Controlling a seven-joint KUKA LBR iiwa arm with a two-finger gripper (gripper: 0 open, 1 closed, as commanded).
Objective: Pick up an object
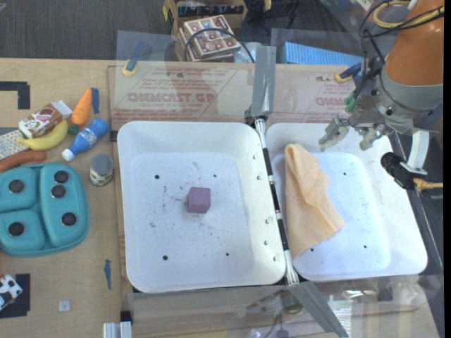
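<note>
A small purple cube (198, 200) lies near the middle of the left bin (141, 146). An orange-tan cloth (310, 196) is draped along the left side of the right bin (402, 252), next to the divider. My gripper (349, 135) hangs over the far edge of the right bin, up and to the right of the cloth. Its fingers are spread open with nothing between them. The arm's orange band (419, 44) rises above it at the upper right.
Left of the bins lie toy foods, a small blue bottle (84, 138), a can (101, 168) and a teal tray (41, 208). A cardboard box (204, 13) and a clear panel stand behind the bins. A metal divider (263, 83) runs between the bins.
</note>
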